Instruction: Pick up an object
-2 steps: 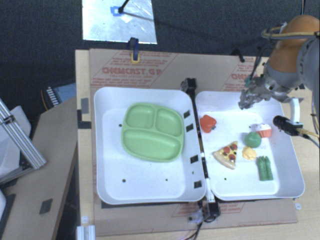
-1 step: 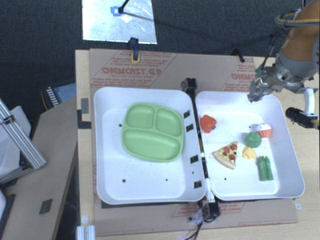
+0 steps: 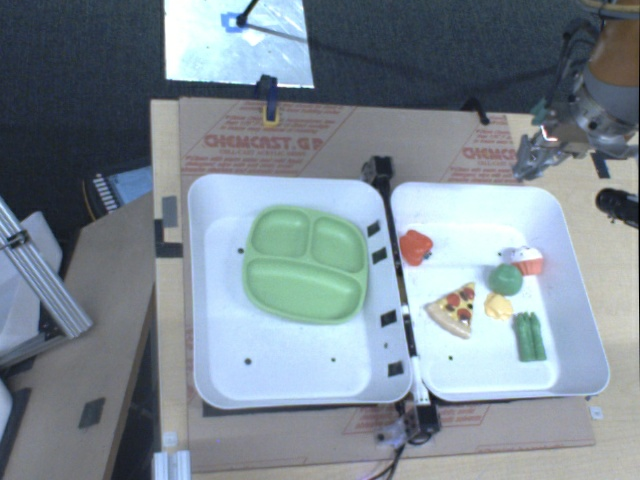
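Note:
The right bin point(image 3: 560, 218) holds several toy foods: a red pepper-like piece point(image 3: 415, 246), a pizza slice point(image 3: 453, 310), a green round piece point(image 3: 506, 279), a white and red piece point(image 3: 523, 259), a small yellow piece point(image 3: 497, 306) and a green bundle point(image 3: 529, 335). My gripper point(image 3: 530, 156) hangs above the bench just beyond the right bin's far right corner, away from all the toys. Nothing shows between its fingertips.
The left bin point(image 3: 215, 218) holds a green divided plate point(image 3: 305, 264). A black hinge strip point(image 3: 392, 268) runs between the bins. A yellow clamp point(image 3: 269, 103) stands at the bench's back edge, with a shiny sheet point(image 3: 238, 28) behind it.

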Controlling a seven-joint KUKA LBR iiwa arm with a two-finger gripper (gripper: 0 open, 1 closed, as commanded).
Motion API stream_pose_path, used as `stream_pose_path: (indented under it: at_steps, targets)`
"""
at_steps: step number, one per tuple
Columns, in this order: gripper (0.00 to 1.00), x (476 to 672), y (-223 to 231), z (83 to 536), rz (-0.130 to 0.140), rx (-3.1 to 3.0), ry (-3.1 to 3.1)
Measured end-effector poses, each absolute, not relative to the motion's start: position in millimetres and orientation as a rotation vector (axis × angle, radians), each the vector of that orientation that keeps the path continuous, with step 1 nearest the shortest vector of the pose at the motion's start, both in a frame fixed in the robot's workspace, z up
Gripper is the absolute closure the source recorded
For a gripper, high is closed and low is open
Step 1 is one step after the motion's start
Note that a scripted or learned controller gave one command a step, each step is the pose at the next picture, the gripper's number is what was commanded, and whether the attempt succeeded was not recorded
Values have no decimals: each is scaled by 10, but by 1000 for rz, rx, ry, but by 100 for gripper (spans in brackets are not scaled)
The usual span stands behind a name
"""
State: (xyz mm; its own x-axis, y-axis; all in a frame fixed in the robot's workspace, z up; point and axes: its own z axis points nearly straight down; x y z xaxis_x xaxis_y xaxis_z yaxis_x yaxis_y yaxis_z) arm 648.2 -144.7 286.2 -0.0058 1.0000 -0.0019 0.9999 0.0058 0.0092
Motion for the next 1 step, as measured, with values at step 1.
stream_pose_path:
  at_steps: [1]
  targets:
    - [100,6365,-928,2868,3,2211,2231]
